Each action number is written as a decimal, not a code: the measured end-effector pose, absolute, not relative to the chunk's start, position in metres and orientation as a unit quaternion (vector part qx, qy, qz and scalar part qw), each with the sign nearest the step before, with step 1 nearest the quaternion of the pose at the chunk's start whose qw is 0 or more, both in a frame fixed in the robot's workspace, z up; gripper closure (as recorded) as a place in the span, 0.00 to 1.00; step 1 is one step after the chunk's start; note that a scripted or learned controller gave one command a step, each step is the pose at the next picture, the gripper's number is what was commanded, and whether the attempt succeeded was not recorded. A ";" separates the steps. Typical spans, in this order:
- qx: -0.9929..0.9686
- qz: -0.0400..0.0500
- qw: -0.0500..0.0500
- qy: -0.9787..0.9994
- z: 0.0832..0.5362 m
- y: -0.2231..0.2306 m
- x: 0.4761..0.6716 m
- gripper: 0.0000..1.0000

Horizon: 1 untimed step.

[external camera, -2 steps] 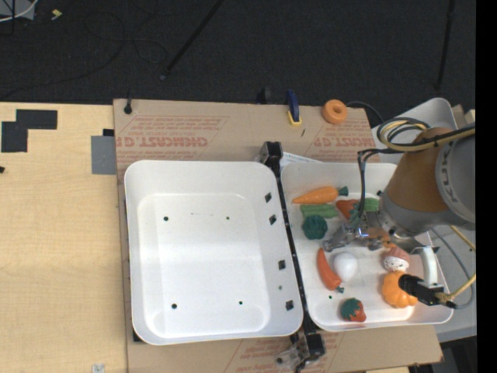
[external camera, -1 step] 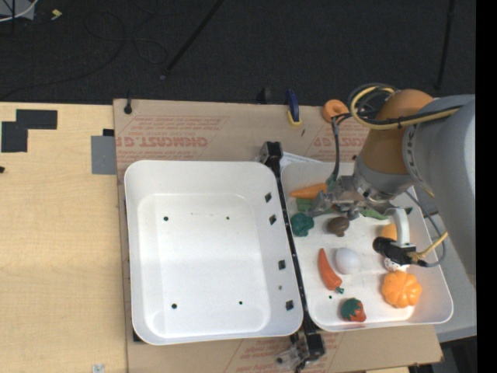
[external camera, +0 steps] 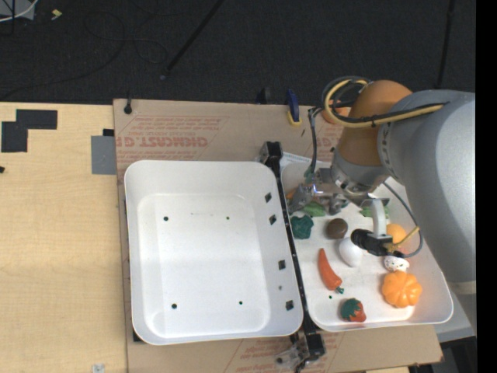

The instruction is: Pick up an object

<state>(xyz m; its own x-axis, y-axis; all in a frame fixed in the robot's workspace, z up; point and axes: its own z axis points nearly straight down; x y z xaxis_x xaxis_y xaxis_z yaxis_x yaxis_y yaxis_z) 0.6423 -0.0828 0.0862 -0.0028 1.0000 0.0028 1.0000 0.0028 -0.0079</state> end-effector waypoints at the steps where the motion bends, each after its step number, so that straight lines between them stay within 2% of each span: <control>1: -0.708 0.003 0.003 -0.706 0.087 -0.101 0.586 0.00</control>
